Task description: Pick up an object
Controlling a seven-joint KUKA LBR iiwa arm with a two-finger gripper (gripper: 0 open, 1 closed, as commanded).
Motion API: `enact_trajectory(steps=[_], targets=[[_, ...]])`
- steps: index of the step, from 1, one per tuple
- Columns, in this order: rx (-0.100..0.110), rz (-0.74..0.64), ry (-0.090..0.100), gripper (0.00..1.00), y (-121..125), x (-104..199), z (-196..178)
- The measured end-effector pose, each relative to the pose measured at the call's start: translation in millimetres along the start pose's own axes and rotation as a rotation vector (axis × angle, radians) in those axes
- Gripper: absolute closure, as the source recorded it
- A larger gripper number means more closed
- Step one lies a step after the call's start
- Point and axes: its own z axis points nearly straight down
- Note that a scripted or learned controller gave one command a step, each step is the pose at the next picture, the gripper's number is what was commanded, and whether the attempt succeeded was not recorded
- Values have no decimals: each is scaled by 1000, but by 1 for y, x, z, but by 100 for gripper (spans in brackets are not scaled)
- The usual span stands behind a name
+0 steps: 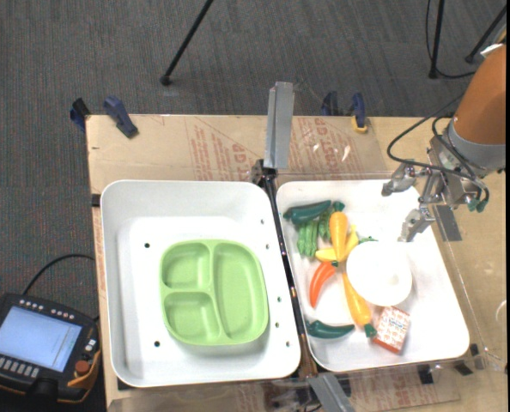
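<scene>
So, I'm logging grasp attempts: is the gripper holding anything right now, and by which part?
Nothing is held. The gripper hangs over the right bin's far right corner, fingers apart, nothing between them; the white plate lies below.

My arm comes in from the right side of the view, its orange band high at the upper right with the grey wrist point(476, 148) just below it. The wrist points down and to the left. My gripper point(414, 204) hangs beneath it, tilted leftward, its two fingers point(398, 181) spread apart with nothing between them. Dark cables loop around the wrist.
</scene>
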Motion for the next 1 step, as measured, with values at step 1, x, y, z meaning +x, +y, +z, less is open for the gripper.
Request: enact_trajectory(steps=[1], targets=[[-5, -38, 10, 0, 74, -6, 116]])
